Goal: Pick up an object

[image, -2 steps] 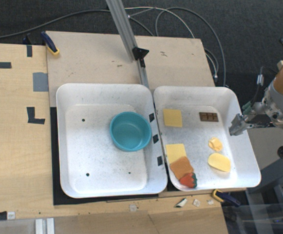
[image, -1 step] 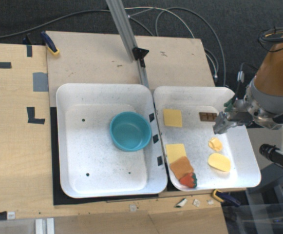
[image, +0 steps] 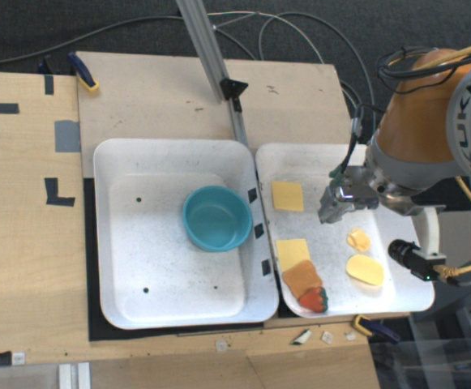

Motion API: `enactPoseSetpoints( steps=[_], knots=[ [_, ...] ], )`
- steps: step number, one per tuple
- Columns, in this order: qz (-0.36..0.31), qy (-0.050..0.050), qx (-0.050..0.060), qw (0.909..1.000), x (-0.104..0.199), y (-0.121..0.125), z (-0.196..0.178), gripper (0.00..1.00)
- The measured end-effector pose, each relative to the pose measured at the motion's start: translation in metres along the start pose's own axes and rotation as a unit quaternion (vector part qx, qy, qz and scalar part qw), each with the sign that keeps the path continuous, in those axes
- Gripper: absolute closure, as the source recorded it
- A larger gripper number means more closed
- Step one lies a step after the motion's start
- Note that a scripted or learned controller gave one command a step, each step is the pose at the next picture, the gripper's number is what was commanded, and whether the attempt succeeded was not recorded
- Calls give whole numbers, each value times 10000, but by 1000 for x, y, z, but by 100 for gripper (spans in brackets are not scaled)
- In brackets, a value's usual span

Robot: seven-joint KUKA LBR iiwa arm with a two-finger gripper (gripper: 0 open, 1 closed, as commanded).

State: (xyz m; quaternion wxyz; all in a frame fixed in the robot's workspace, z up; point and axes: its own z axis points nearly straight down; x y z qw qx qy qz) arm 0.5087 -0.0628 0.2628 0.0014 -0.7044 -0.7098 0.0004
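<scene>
Small yellow piece (image: 358,239) lying on right bin (image: 316,159) floor, just below and slightly right of gripper (image: 332,210), apart from it. Larger yellow slice (image: 366,270) farther below. Yellow square (image: 288,195) left of gripper, near it. Second yellow square (image: 293,252) below-left, touching orange-and-red item (image: 306,286). Teal bowl (image: 216,218) well to the left, in left bin (image: 122,164). Gripper low over right bin, nothing seen between fingers; finger spread cannot be told.

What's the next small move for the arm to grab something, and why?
Probably ease the pincer toward the yellow square and lower it: it hangs in the right bin beside that piece, apparently nearest, with bare floor around it.
</scene>
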Motion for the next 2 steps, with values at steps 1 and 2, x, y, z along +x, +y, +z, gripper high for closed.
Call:
enactPoseSetpoints(
  steps=[1, 2],
  knots=[
    [-1, -2, 5, 10000, 62, 13, 13, 100],
    [0, -1, 2, 10000, 122, 21, 20, 100]
  ],
)
